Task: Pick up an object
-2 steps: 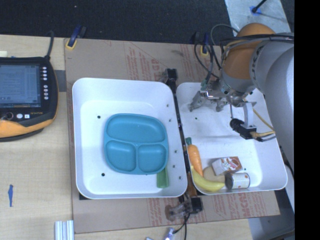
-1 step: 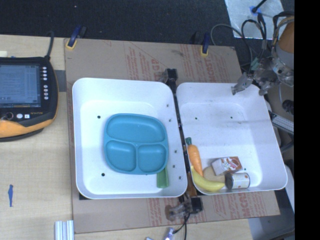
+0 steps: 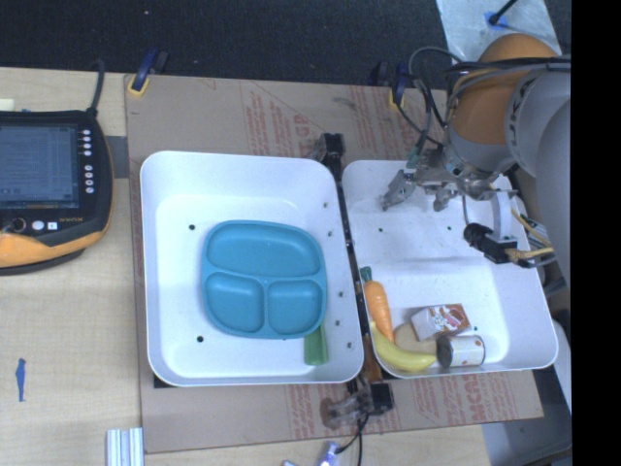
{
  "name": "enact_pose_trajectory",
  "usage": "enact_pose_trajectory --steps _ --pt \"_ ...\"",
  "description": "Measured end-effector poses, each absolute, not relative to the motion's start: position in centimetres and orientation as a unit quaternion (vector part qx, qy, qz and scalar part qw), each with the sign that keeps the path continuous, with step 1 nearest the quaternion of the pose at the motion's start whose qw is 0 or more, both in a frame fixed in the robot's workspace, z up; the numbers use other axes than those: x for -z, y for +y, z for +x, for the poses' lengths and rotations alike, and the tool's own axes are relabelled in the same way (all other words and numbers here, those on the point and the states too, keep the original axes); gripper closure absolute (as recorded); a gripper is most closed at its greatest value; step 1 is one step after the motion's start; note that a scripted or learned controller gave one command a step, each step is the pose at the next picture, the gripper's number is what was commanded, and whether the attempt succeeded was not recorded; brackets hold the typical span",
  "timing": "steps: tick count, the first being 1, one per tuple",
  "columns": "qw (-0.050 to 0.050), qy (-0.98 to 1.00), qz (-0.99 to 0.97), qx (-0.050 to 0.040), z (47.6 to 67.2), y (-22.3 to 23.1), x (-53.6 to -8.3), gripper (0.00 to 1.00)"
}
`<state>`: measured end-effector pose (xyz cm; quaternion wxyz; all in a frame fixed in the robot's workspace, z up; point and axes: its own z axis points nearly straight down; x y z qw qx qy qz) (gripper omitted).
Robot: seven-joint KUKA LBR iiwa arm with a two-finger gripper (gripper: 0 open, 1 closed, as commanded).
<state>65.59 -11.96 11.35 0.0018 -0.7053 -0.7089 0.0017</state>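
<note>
Nearest the front of the right bin lies a little heap: a yellow banana, a small can lying on its side, a snack packet and an orange carrot. They crowd the front corner, the banana touching the carrot and the can. I think the carrot is my best pick. It looks light and stiff, and its middle is thin enough to squeeze across. The banana is soft and may bruise. The can is round and may roll away. The packet lies flat and looks slippery.

The carrot lies just beside the wall between the bins, so one side has little room.

In the left bin sits a blue tray with a green stick at its front.

Farther back, the right bin's floor is bare, good open room. My jaws hang there, near the back wall, spread apart and pinching nothing.
</note>
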Motion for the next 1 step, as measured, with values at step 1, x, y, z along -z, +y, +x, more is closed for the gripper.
enact_pose_trajectory --steps 1 --pt "0.002 -0.709 -0.705 -0.0021 65.59 -9.37 -9.18 0.00"
